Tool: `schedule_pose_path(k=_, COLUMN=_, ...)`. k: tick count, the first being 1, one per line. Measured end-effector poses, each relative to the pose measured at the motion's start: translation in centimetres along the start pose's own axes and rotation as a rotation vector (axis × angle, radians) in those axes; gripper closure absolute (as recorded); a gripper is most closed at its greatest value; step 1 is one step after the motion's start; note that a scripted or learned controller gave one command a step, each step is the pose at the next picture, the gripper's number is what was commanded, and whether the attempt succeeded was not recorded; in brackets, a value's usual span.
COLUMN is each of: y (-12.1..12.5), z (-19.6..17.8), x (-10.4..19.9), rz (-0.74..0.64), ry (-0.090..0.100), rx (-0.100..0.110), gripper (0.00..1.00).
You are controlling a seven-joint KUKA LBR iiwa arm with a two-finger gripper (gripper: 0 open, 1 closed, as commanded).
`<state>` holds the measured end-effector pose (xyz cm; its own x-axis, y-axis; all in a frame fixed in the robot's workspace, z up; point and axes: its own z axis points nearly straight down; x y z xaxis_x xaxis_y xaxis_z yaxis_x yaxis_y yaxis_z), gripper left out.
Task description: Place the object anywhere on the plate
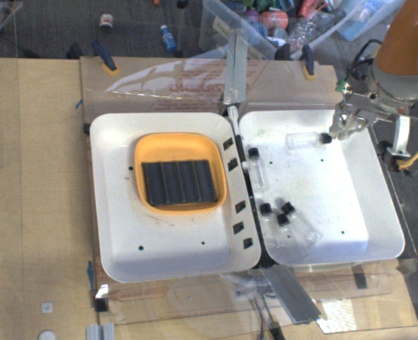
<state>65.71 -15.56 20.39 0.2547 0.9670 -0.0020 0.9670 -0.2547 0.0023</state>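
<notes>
1. Nearest me, a grey metal bracket juts out from under the front edges of the two bins, where they meet.
2. In the right bin, toward its front-left corner, a cluster of clear plastic vials with black caps lies loose on the floor of the bin.
3. The left bin carries an orange plate near its middle, and a dark ribbed slab lies flat on the plate.
4. Against the right bin's left wall, another clear vial lies lengthwise.
5. Near the right bin's back edge, a clear vial lies on its side, its black cap just beside the gripper.
6. The gripper hangs over the back-right corner; I cannot tell whether its fingers are spread or closed.
7. Beyond the bench, a clear tub of colourful toys sits on the floor.
</notes>
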Motion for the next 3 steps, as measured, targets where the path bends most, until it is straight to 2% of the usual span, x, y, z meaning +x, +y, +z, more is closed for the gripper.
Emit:
schedule_pose_path(k=1, y=1.0, z=-2.9, x=0.3, rz=-0.036, ry=0.0, rx=-0.003, gripper=1.0)
schedule_pose_path(k=2, y=0.9, z=-12.5, x=0.2, rz=-0.078, ry=0.002, rx=-0.002, gripper=1.0)
schedule_pose_path(k=3, y=0.9, z=-20.4, x=0.9, rz=-0.213, ry=0.0, rx=-0.004, gripper=1.0)
